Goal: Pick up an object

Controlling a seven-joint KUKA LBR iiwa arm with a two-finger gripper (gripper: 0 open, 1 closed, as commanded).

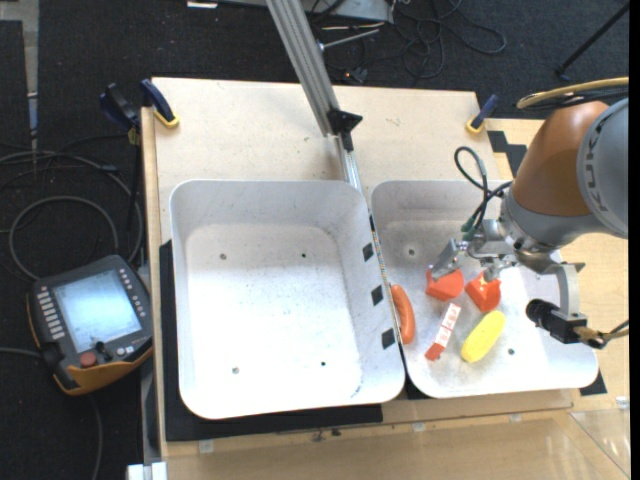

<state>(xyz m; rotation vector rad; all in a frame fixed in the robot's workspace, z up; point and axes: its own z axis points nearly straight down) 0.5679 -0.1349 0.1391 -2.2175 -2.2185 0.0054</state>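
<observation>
Starting nearest the camera: the worktop (pixel 300 446) shows its pale front edge below both bins.
Yellow piece (pixel 482 336): lies on the floor of the right bin (pixel 560 368), below the fingers and nearer the camera, apart from them.
Red-and-white bar (pixel 443 331): lies at a slant just left of the yellow piece, below and a little left of the fingers.
Orange sausage shape (pixel 403 312): lies along the right bin's left wall, well left of the fingers.
Left bin (pixel 200 268): far left of the fingers, touching the right bin along their shared edge.
Handheld control unit (pixel 88 323): on the dark floor, far left beyond the left bin.
Orange blocks: one (pixel 446 285) just left of the fingertips, the other (pixel 484 292) just below them; whether either touches is unclear.
Gripper (pixel 478 264): low over the right bin; its fingers look spread, with nothing seen between them.
Arm (pixel 575 173): grey with an orange band, right of and above the fingers.
Metal strut (pixel 305 53): far side, slanting down to the bins' shared edge, up and left of the fingers.
Cables (pixel 420 18): on the floor past the worktop's far edge.
</observation>
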